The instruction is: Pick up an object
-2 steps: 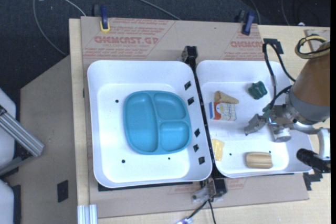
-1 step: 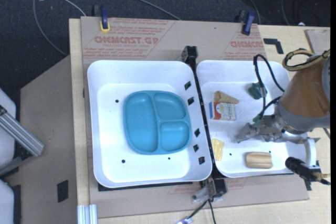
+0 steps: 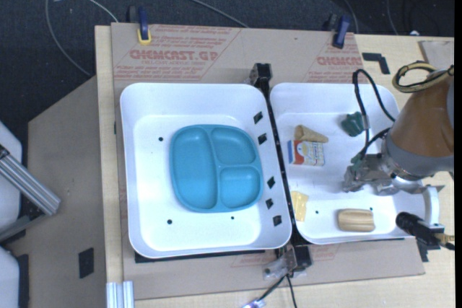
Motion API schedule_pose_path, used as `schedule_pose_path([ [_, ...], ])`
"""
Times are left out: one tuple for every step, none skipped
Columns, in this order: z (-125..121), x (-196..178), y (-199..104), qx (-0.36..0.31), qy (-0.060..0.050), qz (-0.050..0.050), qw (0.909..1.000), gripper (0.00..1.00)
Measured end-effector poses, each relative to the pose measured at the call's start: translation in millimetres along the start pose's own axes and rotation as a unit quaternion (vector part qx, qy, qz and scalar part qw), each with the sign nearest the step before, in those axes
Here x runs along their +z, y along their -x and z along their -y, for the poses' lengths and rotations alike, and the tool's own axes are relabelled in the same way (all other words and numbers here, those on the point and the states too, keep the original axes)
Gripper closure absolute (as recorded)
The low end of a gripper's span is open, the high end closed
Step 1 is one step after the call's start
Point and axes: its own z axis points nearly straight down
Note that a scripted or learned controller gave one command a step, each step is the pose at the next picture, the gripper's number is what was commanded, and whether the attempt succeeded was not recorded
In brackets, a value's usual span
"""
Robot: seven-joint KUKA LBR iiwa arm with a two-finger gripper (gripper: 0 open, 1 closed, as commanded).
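Note:
The right bin [image 3: 328, 99] holds a small white carton with red and blue print [image 3: 308, 153], a tan wedge [image 3: 310, 133] just behind it, a dark green piece [image 3: 353, 124], a yellow piece [image 3: 299, 205] at the front left and a tan bread-like roll [image 3: 356, 221] at the front. My gripper [image 3: 359, 177] hangs low over the bin's right half, above the roll and right of the carton. Nothing shows between its fingers.
The left bin [image 3: 144, 155] holds a blue divided tray [image 3: 216, 167]. A black divider [image 3: 268, 148] runs between the bins. The arm's wrist [image 3: 426, 133] covers the right bin's right side. Cables trail over the arm and behind the bench.

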Motion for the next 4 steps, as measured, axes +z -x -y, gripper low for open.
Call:
schedule_pose_path([
  [-10,-52,-7,-0.001,0.003,0.001,1.0000,1.00],
  [-4,-112,-10,-0.001,0.003,0.002,1.0000,1.00],
  [-10,-157,-8,-0.001,0.003,0.002,1.0000,1.00],
  [-14,-144,-55,-0.003,-0.001,-0.001,1.0000,1.00],
])
